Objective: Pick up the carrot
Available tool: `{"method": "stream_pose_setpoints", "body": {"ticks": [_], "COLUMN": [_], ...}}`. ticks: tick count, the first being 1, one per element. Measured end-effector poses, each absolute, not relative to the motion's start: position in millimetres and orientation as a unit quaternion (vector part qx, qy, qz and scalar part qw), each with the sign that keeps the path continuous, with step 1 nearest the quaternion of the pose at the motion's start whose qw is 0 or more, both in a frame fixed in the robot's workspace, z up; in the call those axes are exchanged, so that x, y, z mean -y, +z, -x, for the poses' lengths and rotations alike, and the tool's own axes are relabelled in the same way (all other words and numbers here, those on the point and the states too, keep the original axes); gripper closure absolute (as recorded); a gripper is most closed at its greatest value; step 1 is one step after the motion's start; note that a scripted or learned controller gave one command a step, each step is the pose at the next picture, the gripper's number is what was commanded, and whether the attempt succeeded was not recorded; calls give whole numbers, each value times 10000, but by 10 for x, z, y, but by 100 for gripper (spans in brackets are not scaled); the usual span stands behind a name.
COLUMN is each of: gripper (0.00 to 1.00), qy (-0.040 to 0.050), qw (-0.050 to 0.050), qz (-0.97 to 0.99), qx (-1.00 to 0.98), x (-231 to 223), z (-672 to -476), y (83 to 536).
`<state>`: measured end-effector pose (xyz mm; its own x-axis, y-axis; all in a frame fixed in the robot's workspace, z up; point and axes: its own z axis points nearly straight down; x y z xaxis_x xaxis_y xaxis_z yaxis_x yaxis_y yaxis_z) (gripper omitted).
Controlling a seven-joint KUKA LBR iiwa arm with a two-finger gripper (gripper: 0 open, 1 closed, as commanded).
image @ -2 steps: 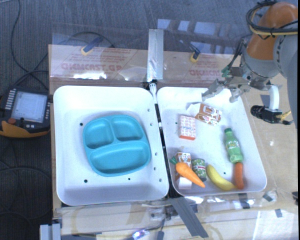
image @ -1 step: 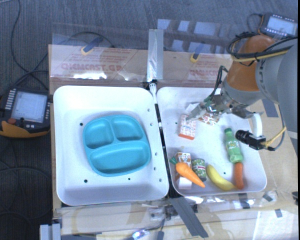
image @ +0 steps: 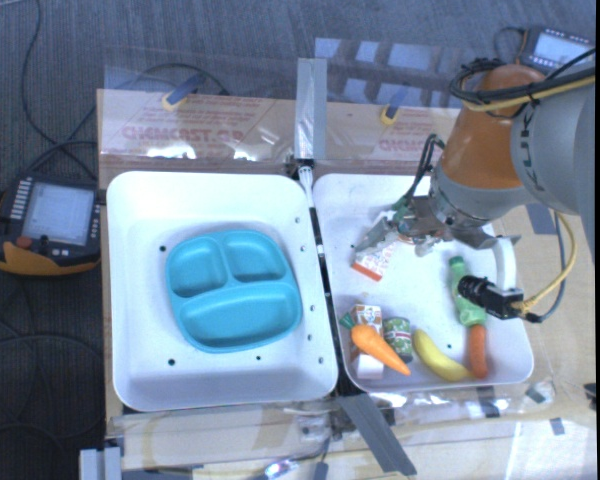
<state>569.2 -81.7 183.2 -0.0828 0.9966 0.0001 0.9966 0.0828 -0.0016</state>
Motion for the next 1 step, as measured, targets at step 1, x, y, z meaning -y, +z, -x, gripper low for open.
{"method": "stream_pose_setpoints", "body": {"ticks": [1], "gripper": [0], "qy": [24], "qw": [26], "qz": [8015], "qx": [5980], "x": [460], "z": [-4824], "y": [1820]}}
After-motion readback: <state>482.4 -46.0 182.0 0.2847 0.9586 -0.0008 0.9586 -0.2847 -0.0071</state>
